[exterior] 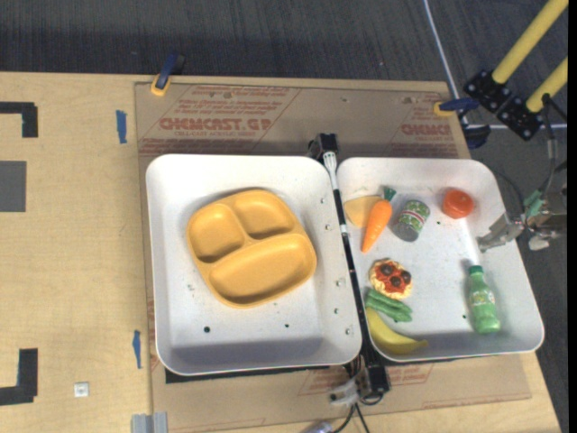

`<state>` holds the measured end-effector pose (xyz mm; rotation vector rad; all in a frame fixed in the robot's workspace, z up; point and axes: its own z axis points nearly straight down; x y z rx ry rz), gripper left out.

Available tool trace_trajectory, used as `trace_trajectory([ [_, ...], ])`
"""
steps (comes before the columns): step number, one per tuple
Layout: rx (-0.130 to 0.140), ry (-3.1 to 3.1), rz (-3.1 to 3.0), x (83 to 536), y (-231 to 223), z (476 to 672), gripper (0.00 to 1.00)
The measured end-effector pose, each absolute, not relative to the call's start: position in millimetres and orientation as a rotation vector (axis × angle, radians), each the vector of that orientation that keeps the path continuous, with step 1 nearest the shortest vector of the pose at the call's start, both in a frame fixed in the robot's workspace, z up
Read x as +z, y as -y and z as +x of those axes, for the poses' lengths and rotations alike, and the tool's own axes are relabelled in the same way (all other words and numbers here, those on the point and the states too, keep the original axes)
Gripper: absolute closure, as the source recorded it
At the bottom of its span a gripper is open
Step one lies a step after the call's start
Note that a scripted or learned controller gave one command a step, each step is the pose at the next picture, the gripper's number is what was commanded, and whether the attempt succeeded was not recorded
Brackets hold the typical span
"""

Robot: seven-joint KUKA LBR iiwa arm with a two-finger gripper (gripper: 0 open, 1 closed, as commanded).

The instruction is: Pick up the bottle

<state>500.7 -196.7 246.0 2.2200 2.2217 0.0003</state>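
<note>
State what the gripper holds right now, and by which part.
Nothing visible. The gripper sits at the right bin's right edge, above the green bottle, which lies untouched on the bin floor.

The bench is a light wooden surface with black tape marks along its left side and a few blue tape bits. A brown cardboard sheet with red print lies flat on it, held at the far edge by an orange clamp on the left and a blue-and-yellow clamp on the right. On the cardboard sit the left bin and the right bin, side by side, their inner rims touching.
</note>
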Motion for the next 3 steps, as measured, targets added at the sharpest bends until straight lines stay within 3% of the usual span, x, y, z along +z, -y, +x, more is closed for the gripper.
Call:
trace_trajectory([
  [1,0.001,-2.363,2.074,99,205,479.0,0.0],
  [2,0.002,-2.36,2.073,109,206,479.8,1.0],
  [3,0.001,-2.342,2.093,163,145,508.1,1.0],
])
